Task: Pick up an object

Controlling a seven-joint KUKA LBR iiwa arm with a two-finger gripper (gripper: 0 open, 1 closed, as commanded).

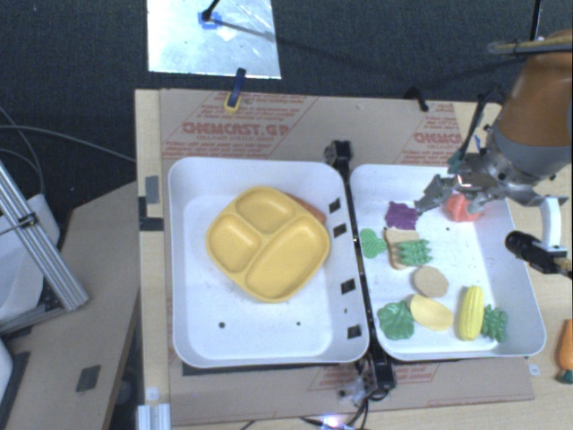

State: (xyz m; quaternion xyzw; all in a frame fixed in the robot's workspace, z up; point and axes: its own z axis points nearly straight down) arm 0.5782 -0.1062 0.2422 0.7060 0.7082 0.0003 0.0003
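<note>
- Locate the gripper (458, 192) above the far end of the right bin (528, 325); you cannot tell its opening.
- Note the red-orange toy (462, 208) directly beneath it, beside the purple toy (401, 214).
- The yellow divided plate (267, 242) occupies the left bin (192, 330).

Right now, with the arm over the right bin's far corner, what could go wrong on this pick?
1. The end effector sits near the orange-red piece by the right bin's far wall, so it may hit the rim.
2. The purple piece lies just beside it and could get nudged or caught too.
3. The toy foods are packed close, like the corn cob against the yellow piece, so a miss may scatter them.
</note>
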